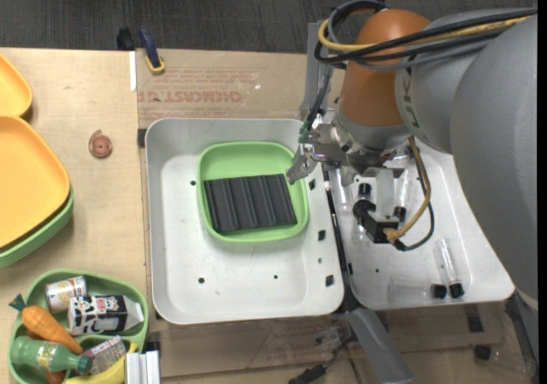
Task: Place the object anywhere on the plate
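Overhead, at a slant:
Arm [444, 91]: grey with an orange band, reaching in from the right, its bulk over the right bin [479, 228].
Gripper [301, 170]: at the right rim of the plate, above the seam between the two bins; whether it is apart or together, I cannot tell.
Plate [252, 158]: green, squarish, in the upper middle of the left bin [171, 228].
Object [249, 203]: dark ribbed slab lying flat on the plate, covering its lower part, not in the gripper.
Cables [402, 228]: black and yellow, hanging below the wrist over the right bin.
Surface [77, 100]: wooden, left of the bins.
Yellow plates [26, 177]: stacked at the left edge.
Bowl [73, 331]: green, bottom left, holding toy groceries, among them a carrot [47, 325].
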Available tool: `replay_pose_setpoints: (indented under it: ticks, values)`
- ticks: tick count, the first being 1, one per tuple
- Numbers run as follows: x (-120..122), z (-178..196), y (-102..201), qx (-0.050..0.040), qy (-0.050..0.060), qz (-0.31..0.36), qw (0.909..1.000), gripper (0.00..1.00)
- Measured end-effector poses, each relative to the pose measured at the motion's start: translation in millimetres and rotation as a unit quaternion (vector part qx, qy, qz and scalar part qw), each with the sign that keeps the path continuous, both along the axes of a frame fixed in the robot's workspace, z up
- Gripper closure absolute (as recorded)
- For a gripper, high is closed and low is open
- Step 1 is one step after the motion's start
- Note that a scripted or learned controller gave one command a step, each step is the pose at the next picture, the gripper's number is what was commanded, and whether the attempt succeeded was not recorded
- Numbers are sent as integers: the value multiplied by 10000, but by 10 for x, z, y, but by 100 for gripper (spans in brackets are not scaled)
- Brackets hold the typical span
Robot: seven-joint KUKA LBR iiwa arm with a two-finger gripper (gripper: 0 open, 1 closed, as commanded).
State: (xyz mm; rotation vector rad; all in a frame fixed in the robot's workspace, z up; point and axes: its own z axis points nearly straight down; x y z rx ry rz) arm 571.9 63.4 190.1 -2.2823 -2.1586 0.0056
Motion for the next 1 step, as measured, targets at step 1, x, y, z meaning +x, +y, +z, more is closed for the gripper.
replay_pose_setpoints:
  ticks: [1]
  values:
    - [98, 3, 72, -2, -3, -230, 9997, 0]
